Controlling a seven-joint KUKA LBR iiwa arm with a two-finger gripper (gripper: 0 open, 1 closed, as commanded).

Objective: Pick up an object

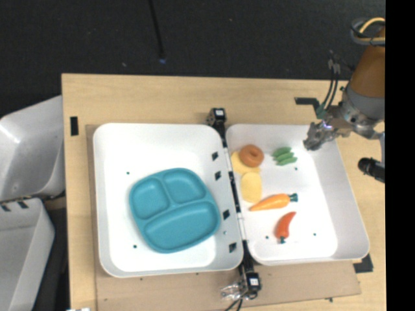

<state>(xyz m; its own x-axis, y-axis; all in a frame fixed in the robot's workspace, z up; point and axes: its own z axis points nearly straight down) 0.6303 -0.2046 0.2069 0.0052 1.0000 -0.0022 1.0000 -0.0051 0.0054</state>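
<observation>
the gripper hung over the right bin's far rim, its grasp impossible to tell, while below lay a ring-shaped brown doughnut, a knobbly green piece, a smooth yellow lump, a tapered orange carrot and a glossy red pepper.

— What can't you make out from here?
— The arm at three o'clock is cut off by the frame edge. The gripper is small and blurred; I can't tell how its jaws stand.
— Anything else?
— The green item is too small to identify.
</observation>
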